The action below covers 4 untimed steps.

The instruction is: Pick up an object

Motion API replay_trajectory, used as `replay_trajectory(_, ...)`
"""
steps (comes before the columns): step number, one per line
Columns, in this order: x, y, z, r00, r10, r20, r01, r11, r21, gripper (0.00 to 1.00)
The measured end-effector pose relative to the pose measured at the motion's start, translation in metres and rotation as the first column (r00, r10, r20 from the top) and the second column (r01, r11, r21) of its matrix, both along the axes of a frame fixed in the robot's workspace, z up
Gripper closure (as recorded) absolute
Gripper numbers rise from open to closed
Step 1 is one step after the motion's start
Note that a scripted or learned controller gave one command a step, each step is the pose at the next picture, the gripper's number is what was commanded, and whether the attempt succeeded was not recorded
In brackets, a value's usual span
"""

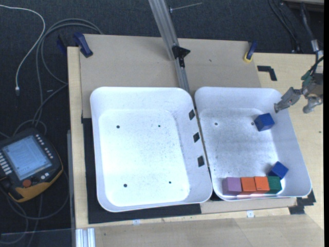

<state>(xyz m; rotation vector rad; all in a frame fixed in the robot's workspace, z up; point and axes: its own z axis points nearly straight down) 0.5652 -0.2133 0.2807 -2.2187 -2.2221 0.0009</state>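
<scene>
A blue cube (264,121) lies in the upper right part of the right bin (241,99). Along that bin's front wall runs a row of cubes: purple (234,184), two orange (248,184), and green (274,184), with a second blue cube (279,169) just behind the green one. My gripper (294,106) hovers over the right bin's far right rim, up and to the right of the first blue cube. Its fingers are spread open with nothing between them.
The left bin (103,104) sits beside the right one, joined by black clips. A metal pole (163,22) rises from the bench behind the bins. Blue and yellow clamps hold the board's back corners. A teach pendant (25,161) lies on the floor at left.
</scene>
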Motion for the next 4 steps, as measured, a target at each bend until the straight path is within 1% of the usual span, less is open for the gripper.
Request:
replay_trajectory(1, -0.003, -0.004, -0.165, 1.000, -0.001, -0.008, 0.001, 1.000, 0.003, 0.00)
replay_trajectory(2, 0.070, -0.003, -0.181, 1.000, 0.003, 0.007, -0.003, 1.000, -0.002, 0.00)
replay_trajectory(3, 0.079, 0.000, -0.117, 1.000, 0.001, 0.010, -0.001, 1.000, -0.003, 0.00)
replay_trajectory(4, 0.066, -0.004, -0.185, 1.000, -0.002, -0.006, 0.002, 1.000, 0.002, 0.00)
